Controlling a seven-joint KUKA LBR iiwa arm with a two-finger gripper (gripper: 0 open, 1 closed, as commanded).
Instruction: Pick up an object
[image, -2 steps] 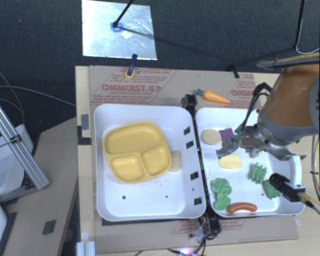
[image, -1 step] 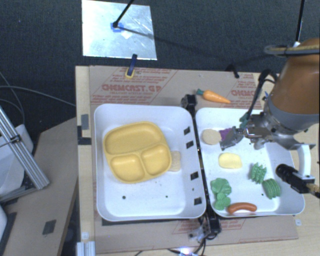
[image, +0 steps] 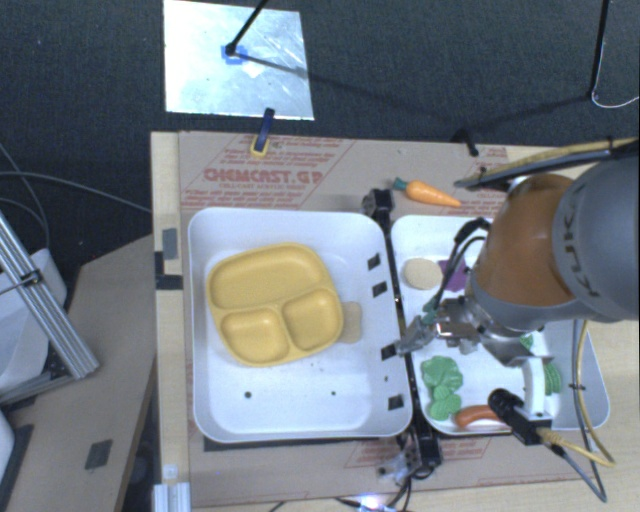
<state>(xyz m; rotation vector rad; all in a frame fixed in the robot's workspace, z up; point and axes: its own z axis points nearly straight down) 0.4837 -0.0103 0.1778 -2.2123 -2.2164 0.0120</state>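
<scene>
Grey and orange, one arm (image: 545, 255) reaches in from the right and hangs over the right bin (image: 592, 395), covering much of it. Its hand (image: 425, 335) sits low at the bin's left wall, near the divider between the two bins; whether the fingers are apart or together I cannot tell, and nothing shows between them.

Two white bins lie side by side. One yellow tray (image: 272, 302) with three compartments rests in the left bin (image: 290, 400), toward its upper half, with a small tan piece (image: 351, 322) touching its right edge. In the right bin I count one pale round disc (image: 421, 272) near the top left, one green leafy piece (image: 441, 385) just below the hand, one red sausage-like piece (image: 478, 416) at the bottom edge, and a purple bit (image: 455, 278) mostly hidden beside the arm.

One carrot (image: 428, 192) lies outside the bins, on the brown cardboard sheet (image: 300, 172) that covers the table. One blue-and-yellow item (image: 263, 133) lies at the cardboard's top edge.

Dark carpet (image: 80, 80) surrounds the table, with one shiny square sheet (image: 238, 58) on it, and cables trail across the left side.
</scene>
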